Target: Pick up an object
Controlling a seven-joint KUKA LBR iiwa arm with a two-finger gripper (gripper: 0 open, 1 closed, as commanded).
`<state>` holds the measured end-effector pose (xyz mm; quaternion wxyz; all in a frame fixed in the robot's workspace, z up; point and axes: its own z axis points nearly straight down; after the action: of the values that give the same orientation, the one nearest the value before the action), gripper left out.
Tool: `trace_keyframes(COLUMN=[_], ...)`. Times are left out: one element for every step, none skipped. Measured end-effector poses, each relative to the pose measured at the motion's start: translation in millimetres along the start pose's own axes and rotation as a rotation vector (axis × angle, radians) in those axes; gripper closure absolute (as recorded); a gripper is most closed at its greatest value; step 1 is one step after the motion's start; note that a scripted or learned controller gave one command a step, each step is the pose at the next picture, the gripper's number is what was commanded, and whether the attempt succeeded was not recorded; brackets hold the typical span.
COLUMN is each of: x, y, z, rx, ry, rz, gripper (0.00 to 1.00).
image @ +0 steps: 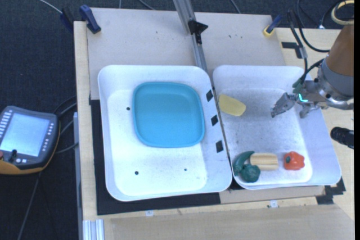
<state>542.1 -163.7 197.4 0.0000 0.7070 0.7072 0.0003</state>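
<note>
A: What is the right bin point(315, 137) holding?
B: Four items: one yellow piece point(232, 105) lying left of the hand point(289, 105); one green toy point(246, 166), one tan block point(264, 161), one red pepper point(293, 161) sitting below it.
A: The hand?
B: Hovering with fingers spread, gripping nothing.

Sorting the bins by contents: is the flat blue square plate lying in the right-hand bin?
No, the flat blue square plate lies in the left shallow white bin, apart from the toys in the right one.
</note>
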Motion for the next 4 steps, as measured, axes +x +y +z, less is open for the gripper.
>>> trace_keyframes(x=[0.0,1.3,1.6,1.5], y=[0.0,2.2,1.3,2.6], z=[0.1,62.2,103.8,91.2], rx=[0.0,0.005,0.004,-0.001], ry=[0.0,0.001,0.001,0.0], rz=[0.0,0.0,0.0,0.0], gripper=[0.0,0.0,0.0,1.0])
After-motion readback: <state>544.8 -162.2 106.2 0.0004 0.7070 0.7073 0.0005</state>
